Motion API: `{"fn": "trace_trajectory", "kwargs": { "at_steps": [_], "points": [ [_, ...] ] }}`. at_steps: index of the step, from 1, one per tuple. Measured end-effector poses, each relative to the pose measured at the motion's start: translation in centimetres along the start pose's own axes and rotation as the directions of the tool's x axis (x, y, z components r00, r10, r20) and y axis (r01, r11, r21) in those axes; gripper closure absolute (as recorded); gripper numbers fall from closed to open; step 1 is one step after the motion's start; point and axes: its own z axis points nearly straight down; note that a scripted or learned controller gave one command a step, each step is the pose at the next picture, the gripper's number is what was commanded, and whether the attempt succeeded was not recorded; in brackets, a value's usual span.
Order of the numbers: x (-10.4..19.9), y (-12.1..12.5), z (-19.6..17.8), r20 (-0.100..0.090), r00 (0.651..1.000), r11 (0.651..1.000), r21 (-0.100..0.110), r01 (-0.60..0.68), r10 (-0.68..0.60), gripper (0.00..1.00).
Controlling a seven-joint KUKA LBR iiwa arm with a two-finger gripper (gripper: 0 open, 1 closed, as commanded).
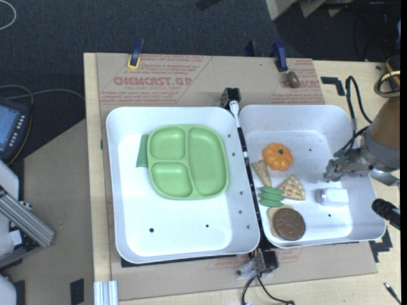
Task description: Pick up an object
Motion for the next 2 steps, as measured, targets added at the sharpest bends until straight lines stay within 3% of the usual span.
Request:
{"fn": "trace_trajectory", "kwargs": {
  "at_steps": [1,2],
  "points": [
    [-0.7,0.1,-4.4,-0.014,1.000,1.000,0.020,0.002,-0.002,1.00],
    [-0.6,0.6,-10.8,-0.013,1.000,1.000,0.015,0.004,-0.004,1.00]
  ]
}}
